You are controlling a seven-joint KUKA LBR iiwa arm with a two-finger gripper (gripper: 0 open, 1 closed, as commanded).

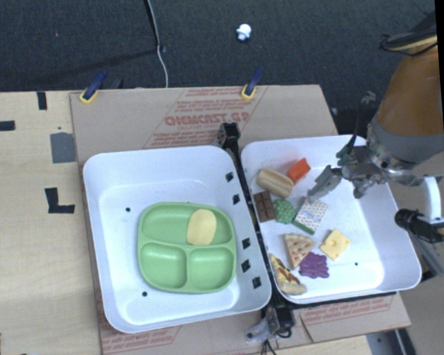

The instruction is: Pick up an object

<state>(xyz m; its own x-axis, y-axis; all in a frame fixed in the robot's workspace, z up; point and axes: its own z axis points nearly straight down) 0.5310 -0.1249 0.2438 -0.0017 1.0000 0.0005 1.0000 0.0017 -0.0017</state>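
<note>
Seen from the one camera above the counter (pixel 27 226): two shallow white bins side by side, the left white bin (pixel 107 182) carrying a green three-compartment plastic plate (pixel 168 265) with a yellow rounded toy piece (pixel 202 227) lying in its far right compartment. In the right white bin (pixel 382 264), a cluster of small toy foods: a tan bread-roll shape (pixel 274 181) and an orange block (pixel 298 168) at the far side, a brown bar (pixel 263 206) by the divider, a green knobbly piece (pixel 285 211), a pale speckled square card (pixel 311 216), a pizza-slice wedge (pixel 297 245), a yellow cheese chunk (pixel 334 244), a purple grape bunch (pixel 314 265) and a hot-dog shape (pixel 287 276) nearest the near left corner. Nothing picked yet, to judge from this: every piece lying on the bin floor, nothing between the fingers, so the grasp and lift remain. Grey arm with orange band (pixel 414 89) reaching in from the right, wrist bent low over the right bin, end effector (pixel 337 181) slanted down and leftward, fingers spread apart and empty, one dark finger (pixel 320 183) ending just above the speckled card. Likeliest target the card or the green piece beside it, though not certain.
</note>
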